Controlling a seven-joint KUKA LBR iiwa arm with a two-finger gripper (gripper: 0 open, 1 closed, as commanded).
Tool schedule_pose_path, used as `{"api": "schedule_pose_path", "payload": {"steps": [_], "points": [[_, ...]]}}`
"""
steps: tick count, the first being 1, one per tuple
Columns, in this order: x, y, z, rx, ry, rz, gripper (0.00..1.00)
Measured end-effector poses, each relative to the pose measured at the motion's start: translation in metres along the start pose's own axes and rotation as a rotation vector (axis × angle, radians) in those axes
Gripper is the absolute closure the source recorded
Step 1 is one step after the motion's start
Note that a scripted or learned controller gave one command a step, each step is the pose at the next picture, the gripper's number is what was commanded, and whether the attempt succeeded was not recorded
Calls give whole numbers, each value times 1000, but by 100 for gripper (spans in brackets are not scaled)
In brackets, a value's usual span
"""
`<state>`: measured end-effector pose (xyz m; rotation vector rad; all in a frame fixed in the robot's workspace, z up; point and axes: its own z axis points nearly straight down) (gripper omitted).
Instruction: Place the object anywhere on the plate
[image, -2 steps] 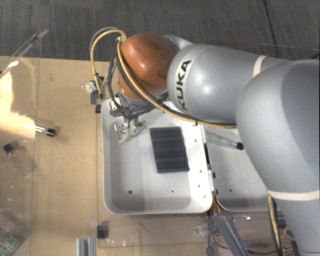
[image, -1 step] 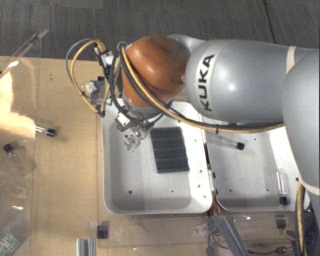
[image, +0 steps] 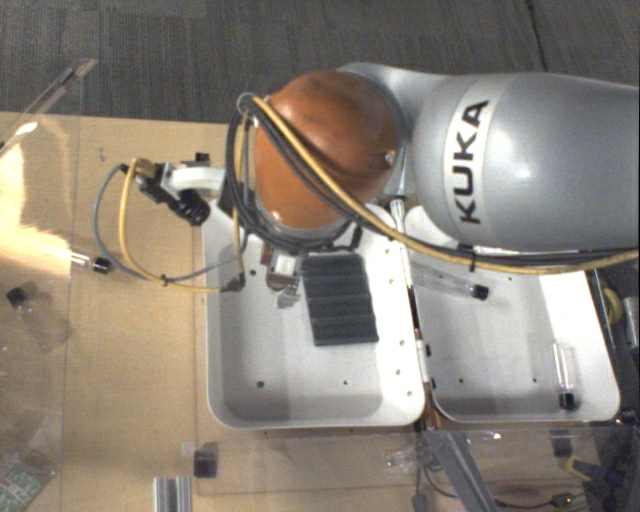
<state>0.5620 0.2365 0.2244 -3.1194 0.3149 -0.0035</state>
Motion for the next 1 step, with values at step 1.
{"api": "schedule_pose_path", "payload": {"steps": [1], "points": [[0,0,0,0,0,0,0]]}}
